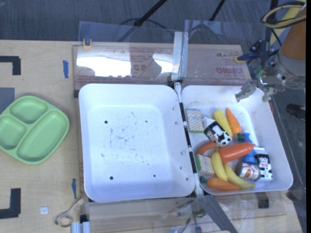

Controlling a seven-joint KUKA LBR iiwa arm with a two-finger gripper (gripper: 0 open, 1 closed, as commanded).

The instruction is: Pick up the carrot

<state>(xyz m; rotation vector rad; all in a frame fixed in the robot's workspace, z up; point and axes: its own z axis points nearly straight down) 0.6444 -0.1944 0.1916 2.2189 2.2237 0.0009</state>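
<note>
Carrot (233, 121) sits at the far side of the right bin (281, 144), just right of the corn (221, 118) and clear of the main pile – so it's reachable from above. Gripper (256, 92) hangs over that bin's far-right corner, near the carrot but not touching, fingers (242, 94) spread and holding nothing. Left bin (97, 144) is out of play.
</note>
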